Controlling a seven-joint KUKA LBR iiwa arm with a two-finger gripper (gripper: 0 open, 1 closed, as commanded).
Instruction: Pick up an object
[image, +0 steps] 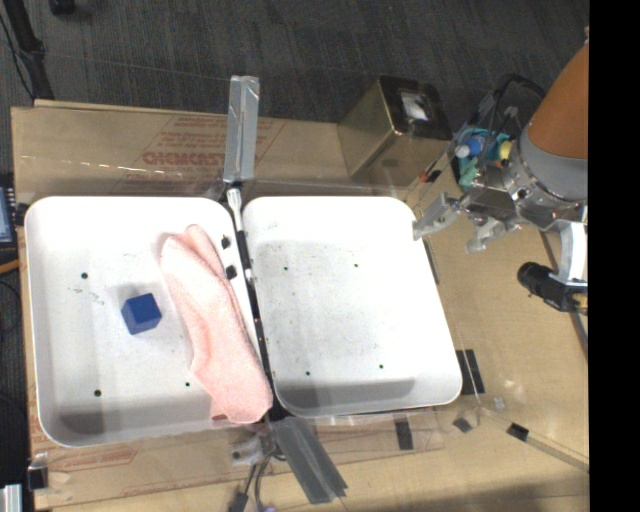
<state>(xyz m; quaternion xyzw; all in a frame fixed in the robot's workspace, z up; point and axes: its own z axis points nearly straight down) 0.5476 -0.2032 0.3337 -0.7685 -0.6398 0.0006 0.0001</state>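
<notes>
A: Start at the left. What sits in the left bin?

B: A small blue cube lies on the white floor of that bin, a little left of its middle. Just beside it, on its right, a pink cloth runs in a long strip from the upper middle of the bin down to its lower right corner, where it rides up onto the rim next to the divide between the two bins. Cube and cloth are near each other, but I see a thin gap of white between them.

A: And the right bin?

B: White floor with a scatter of dark specks and a few small dots.

A: Anything behind the bins?

B: A flat sheet of cardboard with red print lies under and behind the left bin, and a brown box stands on the surface beyond the right bin's far corner.

A: Where is the arm?

B: At the right edge, orange band showing, well apart from the cube. Its hand hangs beyond the upper right corner of the right bin, above the wooden surface.

A: Its state?

B: The fingers stand spread, with nothing between them
</notes>
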